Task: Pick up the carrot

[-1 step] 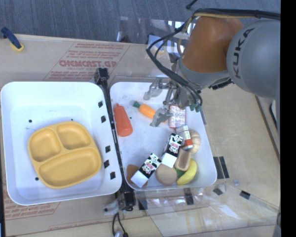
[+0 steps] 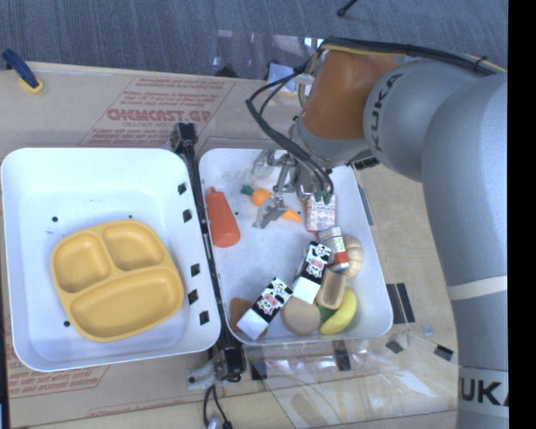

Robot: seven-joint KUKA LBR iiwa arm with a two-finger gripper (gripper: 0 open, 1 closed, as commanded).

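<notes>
Carrot (image 2: 270, 199) is lying at 12 o'clock in the right bin (image 2: 250, 266), w/ gripper (image 2: 281, 202) hovering over it, fingers spread, gripping nothing. Prob. light, stiff, slick plastic; I'm favouring mid-body, not the taper.

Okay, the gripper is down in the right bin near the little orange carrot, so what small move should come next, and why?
Probably a slight lowering and centring, then closing. The two-finger metal gripper sits right at the small orange carrot with green top in the right white bin, but the carrot isn't clearly between its fingers.
</notes>
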